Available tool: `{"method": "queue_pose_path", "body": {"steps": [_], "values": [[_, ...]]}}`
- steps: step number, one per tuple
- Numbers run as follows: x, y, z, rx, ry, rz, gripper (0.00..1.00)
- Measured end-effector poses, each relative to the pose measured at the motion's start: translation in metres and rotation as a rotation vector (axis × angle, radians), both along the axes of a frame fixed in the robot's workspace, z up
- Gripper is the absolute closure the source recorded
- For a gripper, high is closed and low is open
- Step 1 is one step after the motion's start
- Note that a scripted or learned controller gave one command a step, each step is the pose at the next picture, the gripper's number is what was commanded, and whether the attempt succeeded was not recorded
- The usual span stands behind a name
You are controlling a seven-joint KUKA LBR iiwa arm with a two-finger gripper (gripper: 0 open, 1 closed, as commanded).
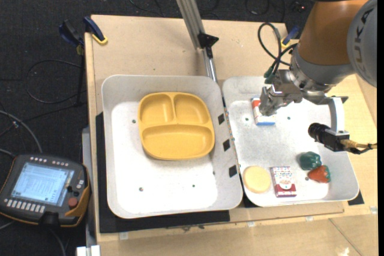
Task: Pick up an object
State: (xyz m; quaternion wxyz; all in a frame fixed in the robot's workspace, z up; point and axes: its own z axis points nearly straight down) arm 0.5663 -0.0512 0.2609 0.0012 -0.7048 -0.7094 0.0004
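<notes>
My gripper (264, 110) hangs low over the back left part of the right bin (345, 192), right above a small object (262, 120) with red, white and blue on it that peeks out below it. Along the front of that bin lie a round yellow disc (257, 179), a red and white carton (284, 181), a dark green piece (310, 159) and a red strawberry-like piece (320, 174).
The left bin (120, 189) holds a yellow divided plate (176, 125). A metal pole (189, 6) slants across the back of the bench. A black cable plug (324, 135) hangs over the right bin. A teach pendant (42, 189) lies on the floor at left.
</notes>
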Motion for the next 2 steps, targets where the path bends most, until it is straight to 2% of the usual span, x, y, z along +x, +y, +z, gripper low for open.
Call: {"method": "queue_pose_path", "body": {"steps": [1,2], "values": [[-0.027,0.05,-0.003,0.0,0.001,0.001,1.0],[-0.043,0.093,-0.005,0.0,0.0,0.001,1.0]]}}
